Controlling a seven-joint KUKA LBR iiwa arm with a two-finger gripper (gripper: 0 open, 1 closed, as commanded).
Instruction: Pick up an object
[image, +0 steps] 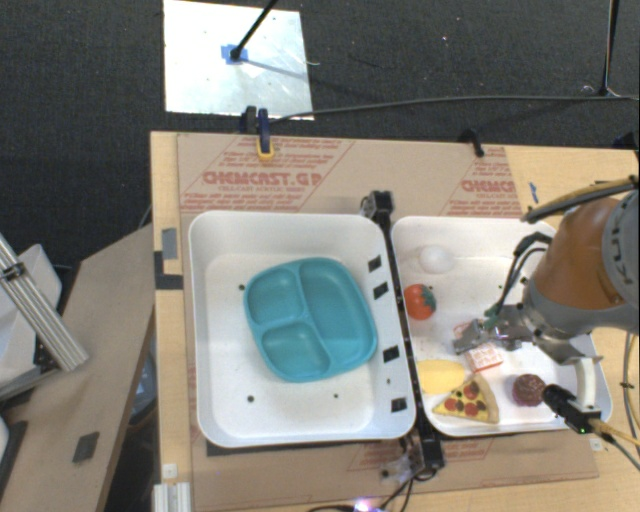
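Over right bin (450, 240), hand (482, 338) low.

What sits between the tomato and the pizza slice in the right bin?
In the camera view, a pale yellow piece lies between the tomato and the pizza slice.

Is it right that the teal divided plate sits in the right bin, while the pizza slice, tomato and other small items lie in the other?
Not quite. The camera view shows the teal divided plate in the left bin; the pizza slice, tomato and other small items lie in the right bin.
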